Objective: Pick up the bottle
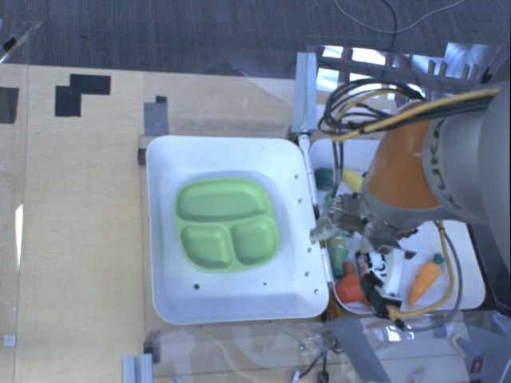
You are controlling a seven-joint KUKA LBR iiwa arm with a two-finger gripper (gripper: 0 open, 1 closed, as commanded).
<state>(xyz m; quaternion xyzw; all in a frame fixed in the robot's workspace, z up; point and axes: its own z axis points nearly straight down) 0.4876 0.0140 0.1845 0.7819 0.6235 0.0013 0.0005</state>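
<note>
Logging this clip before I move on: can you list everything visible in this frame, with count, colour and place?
Bins: two, white, side by side on the bench.
Divided tray: one, light green, three compartments, in the left bin.
Bottle: one, green, at the right bin's left edge, partly hidden by the wrist.
Carrot toy: one, orange, in the right bin's lower right.
Red-orange item: one, at the right bin's lower left.
Arm: one, grey with an orange band, over the right bin.

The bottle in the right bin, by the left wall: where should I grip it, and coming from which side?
Judging roughly: the green bottle looks to lie lengthwise along the right bin's left wall. Come from above and close across its middle. The arm covers much of it, so this is uncertain.
</note>
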